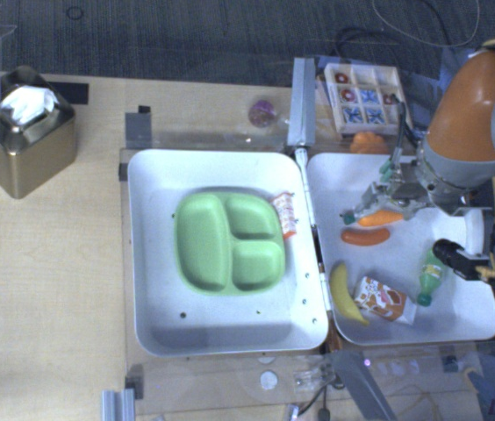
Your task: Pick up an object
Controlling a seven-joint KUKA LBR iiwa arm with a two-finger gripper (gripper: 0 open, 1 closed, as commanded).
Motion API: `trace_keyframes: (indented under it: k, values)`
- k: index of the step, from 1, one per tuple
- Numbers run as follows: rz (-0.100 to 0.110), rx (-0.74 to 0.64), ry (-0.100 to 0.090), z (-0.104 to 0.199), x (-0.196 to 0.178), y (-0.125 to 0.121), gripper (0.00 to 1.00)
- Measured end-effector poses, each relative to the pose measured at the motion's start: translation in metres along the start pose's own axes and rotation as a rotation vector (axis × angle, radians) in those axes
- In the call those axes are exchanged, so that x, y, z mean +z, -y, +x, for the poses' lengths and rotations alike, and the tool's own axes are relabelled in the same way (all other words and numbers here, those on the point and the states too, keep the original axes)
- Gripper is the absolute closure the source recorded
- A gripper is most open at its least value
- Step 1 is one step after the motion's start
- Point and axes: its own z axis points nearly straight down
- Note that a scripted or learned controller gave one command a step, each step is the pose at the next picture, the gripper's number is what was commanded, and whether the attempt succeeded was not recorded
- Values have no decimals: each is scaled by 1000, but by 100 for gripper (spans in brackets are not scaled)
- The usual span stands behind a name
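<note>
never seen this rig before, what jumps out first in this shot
The green divided tray dominates the left bin. In the right bin, the end effector hangs right over an orange carrot-like toy, with a red sausage beside it and a banana near the front.

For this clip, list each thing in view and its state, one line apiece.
Gripper: low in the right bin, over the carrot; finger state unclear.
Carrot: lying flat, under the gripper.
Hot dog: lying flat beside the carrot.
Banana: lying by the bin's left wall.
Green bottle: tipped on its side.
Snack packet: lying flat.
Green tray: right side up in the left bin.
</note>
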Motion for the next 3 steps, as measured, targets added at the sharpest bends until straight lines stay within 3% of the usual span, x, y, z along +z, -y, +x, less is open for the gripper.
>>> trace_keyframes:
  k: [1, 2, 3]
  values:
    - [-2, 74, 1, -22, 98, -12, 0]
    - [-8, 72, 0, -20, 86, -14, 100]
    - [-5, 1, 0, 15, 7, -14, 100]
